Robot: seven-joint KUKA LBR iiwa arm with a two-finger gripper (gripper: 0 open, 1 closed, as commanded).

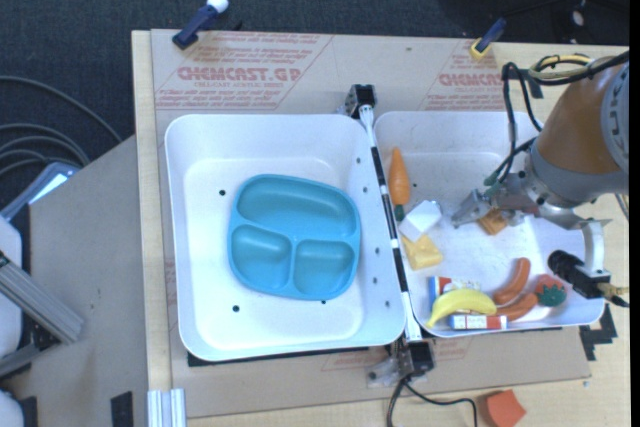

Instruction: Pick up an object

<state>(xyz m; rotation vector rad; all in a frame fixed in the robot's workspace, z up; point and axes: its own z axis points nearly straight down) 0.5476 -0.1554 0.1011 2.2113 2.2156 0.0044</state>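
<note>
My gripper [487,208] hangs low over the middle of the right bin [455,133], at the end of the grey and orange arm entering from the right. A small brown block [493,224] lies right under its tip; I cannot tell if it is gripped. To the left lie an orange carrot [399,177], a white block [422,216] and a yellow cheese wedge [423,252]. Along the front wall lie a yellow banana [463,302], a reddish sausage [512,281], a small red fruit [551,294] and a flat red, white and blue box [466,319].
The left bin [190,215] holds a blue divided plate [294,236]. A black divider rail [381,195] runs between the bins. Clamps stand at the bench's back edge [200,19] [488,38]. An orange block [502,407] lies outside on the bench front.
</note>
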